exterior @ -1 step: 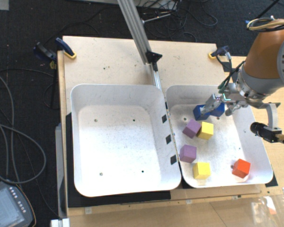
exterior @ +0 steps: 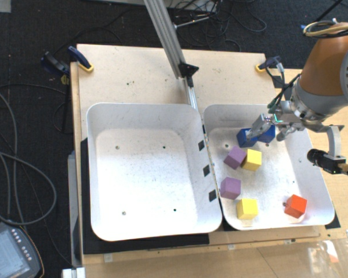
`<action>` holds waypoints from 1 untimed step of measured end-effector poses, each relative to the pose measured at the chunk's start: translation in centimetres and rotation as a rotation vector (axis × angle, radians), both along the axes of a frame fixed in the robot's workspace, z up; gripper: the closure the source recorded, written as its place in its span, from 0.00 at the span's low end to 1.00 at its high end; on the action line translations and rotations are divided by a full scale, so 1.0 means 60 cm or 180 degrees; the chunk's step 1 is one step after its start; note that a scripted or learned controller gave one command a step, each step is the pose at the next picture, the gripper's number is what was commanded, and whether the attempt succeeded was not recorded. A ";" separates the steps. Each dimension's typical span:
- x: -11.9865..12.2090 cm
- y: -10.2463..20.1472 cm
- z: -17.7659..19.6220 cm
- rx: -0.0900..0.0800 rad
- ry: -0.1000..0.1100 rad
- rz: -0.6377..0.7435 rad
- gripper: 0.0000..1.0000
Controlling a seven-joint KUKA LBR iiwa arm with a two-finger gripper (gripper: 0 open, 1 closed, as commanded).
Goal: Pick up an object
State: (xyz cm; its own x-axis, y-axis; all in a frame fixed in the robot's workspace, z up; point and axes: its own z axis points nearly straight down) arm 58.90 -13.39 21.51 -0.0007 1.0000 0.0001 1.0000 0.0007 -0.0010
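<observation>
Hand [exterior: 261,130] over the upper part of the right bin [exterior: 313,181], clamped on a blue block [exterior: 255,135] and holding it between its fingers above the bin floor. Just below the blue block, a purple cube [exterior: 235,157] touching a yellow cube [exterior: 253,160]. Further below the blue block, a second purple cube [exterior: 230,187], then a second yellow cube [exterior: 247,208]. Well below and right of the blue block, an orange cube [exterior: 295,205]. Left of the blue block, the left bin [exterior: 98,155] on the worktop [exterior: 133,74].

Two white bins [exterior: 98,155] on a pale speckled board [exterior: 133,74], a blue block [exterior: 256,135] at the grey gripper [exterior: 261,126], two purple cubes [exterior: 235,157], two yellow cubes [exterior: 253,159], one orange-red cube [exterior: 295,205], orange-banded grey arm [exterior: 327,68].
</observation>
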 end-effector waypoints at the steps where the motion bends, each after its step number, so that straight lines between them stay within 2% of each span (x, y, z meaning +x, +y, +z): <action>1: 0.014 0.009 -0.094 0.0001 0.0012 0.0008 0.00</action>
